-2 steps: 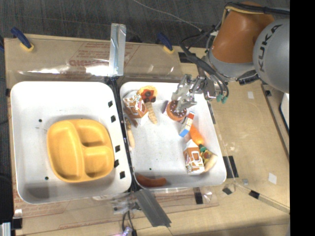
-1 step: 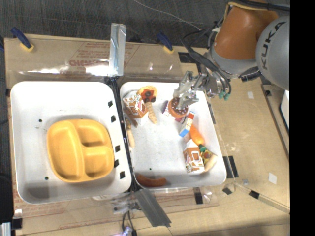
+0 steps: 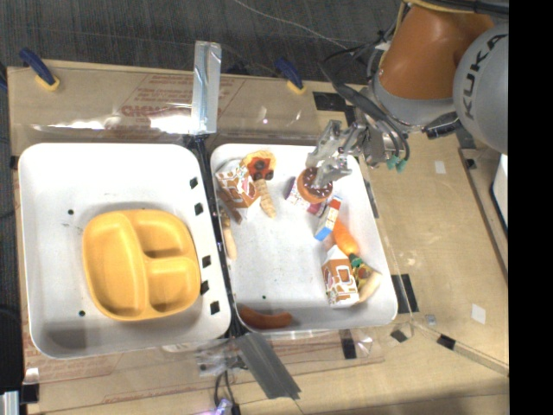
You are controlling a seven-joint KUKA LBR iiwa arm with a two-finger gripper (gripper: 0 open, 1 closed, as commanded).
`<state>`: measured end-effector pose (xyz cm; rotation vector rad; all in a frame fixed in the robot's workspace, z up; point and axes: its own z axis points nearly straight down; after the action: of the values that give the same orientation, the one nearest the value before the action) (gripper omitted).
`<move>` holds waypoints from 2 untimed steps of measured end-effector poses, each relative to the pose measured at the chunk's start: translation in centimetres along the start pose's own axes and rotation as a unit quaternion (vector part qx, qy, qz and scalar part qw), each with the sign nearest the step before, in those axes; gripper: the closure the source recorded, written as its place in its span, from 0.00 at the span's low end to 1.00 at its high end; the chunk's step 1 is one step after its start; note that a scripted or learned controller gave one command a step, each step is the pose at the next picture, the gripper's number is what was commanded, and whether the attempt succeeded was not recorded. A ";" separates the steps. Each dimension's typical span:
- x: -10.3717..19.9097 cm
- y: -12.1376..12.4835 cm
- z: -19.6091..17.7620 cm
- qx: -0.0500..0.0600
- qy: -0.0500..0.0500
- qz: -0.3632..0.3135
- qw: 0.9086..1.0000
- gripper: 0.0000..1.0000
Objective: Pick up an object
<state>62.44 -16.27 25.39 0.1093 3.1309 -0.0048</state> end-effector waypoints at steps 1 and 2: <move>-0.1 0.1 -1.1 0.000 -0.002 -0.002 1.000 1.00; 0.6 -1.4 -1.6 -0.001 0.002 -0.087 0.996 1.00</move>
<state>61.70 -17.66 27.03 -0.1649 3.1327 -0.0026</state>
